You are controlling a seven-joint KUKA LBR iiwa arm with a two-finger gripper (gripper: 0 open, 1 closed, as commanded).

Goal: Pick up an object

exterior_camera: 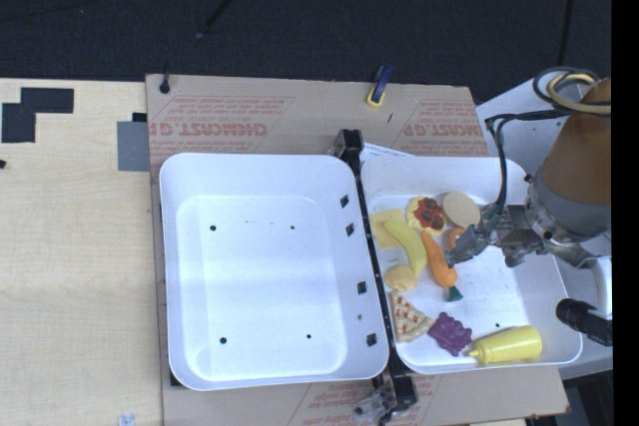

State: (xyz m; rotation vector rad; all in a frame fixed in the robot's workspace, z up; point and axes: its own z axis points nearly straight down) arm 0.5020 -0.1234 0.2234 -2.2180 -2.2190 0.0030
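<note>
The left bin (260, 269) sat on the table (70, 254) with its white floor bare. Just beside it, touching along a black clamped seam, the right bin (529, 299) held all the toy food. Along that bin's left wall lay a banana (399, 232), with a pale yellow piece (401, 276) below it. Near the bin's front left corner rested a waffle slice (407, 317), and beside that a purple grape bunch (450, 332). A yellow squeeze bottle (507, 344) lay on its side along the front wall. Toward the bin's middle, a carrot (439, 261) pointed from back to front, with a red and yellow piece (428, 213) and a tan round disc (460, 209) behind it. The claw (481, 240) reached in from the right wall, low over the bin, just beside the carrot's upper end and the disc. Its dark fingers blurred together, so how far they stood apart could not be told, nor whether anything sat between them.
</note>
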